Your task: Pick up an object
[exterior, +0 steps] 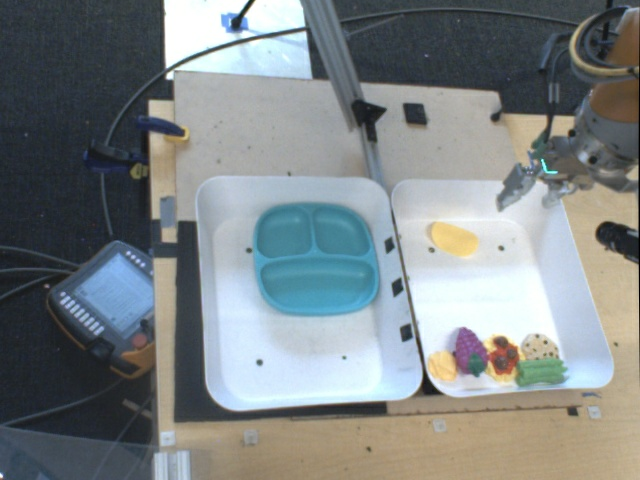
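A yellow oval piece lies alone near the back of the right bin. Along that bin's front edge sits a row of toy foods: a small yellow piece, a purple grape bunch, a pizza-like round, a chip cookie and a green pod. My gripper hangs over the right bin's back rim, to the upper right of the yellow oval, fingers spread apart with nothing between them.
A teal divided plate lies in the left bin. A metal pole slants over the bench behind the bins. A teach pendant sits off the bench to the left, with cables around it.
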